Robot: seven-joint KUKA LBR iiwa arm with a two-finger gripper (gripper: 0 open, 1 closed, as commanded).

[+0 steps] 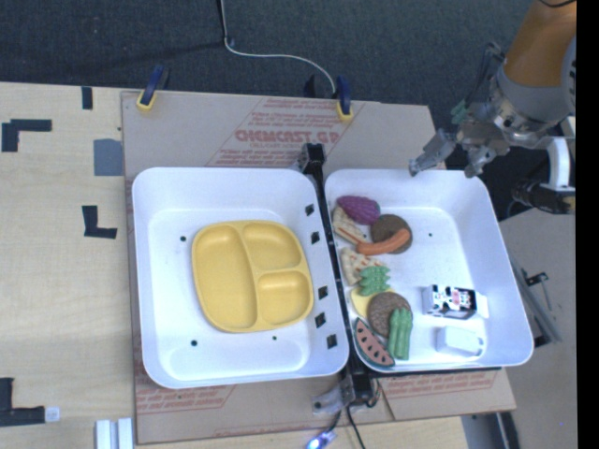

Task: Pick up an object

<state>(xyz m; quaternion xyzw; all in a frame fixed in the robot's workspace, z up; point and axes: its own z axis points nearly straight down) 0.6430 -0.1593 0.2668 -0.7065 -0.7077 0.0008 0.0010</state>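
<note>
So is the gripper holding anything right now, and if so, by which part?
Nothing is held. The gripper hangs open above the far right corner of the right bin, with nothing between its fingers; the toy food lies untouched.

Even, bright overhead light; soft shadows under white bins (168,204); slight blur overall, dark floor (112,17) grainy.

Two white bins (150,251) lying side by side on a cardboard sheet (271,134), two clamps (150,87) gripping its far edge, a white cable (271,54) trailing across dark carpet (94,17), black tape marks (94,223) sitting on the wooden bench (56,297).
</note>
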